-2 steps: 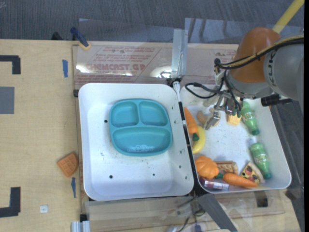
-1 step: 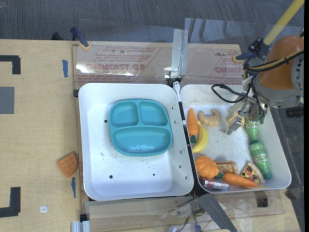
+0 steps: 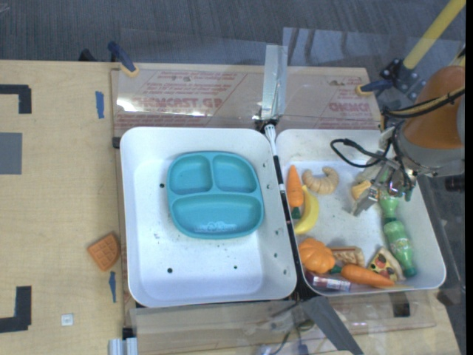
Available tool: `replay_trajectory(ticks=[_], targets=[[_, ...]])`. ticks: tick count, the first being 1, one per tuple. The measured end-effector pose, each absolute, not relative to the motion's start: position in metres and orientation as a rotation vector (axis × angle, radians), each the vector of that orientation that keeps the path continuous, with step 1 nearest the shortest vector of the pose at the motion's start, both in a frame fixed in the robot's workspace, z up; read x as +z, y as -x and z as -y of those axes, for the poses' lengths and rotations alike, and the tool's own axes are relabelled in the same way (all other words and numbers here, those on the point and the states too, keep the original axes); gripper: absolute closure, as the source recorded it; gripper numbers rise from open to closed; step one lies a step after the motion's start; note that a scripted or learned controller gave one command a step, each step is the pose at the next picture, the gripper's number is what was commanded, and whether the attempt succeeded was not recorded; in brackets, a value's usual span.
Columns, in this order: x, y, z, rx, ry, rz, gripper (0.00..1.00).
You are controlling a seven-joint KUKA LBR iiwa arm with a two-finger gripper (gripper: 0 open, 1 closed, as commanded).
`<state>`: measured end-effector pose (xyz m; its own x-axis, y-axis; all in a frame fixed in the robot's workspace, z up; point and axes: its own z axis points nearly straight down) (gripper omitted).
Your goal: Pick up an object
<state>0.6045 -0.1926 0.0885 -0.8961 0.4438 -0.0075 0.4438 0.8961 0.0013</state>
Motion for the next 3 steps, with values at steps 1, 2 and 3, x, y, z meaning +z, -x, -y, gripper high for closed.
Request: replay_trajectory(ticks=[1,2,3], targets=[[0.089,-0.585,0.192,-0.001,-0.736,-3.045,0.0],[0.089,-0.565,0.186,0.001,-0.887,-3.004,0.0],[0.089,-0.567,0.206,-0.001,-0.697,-3.05,0.0]])
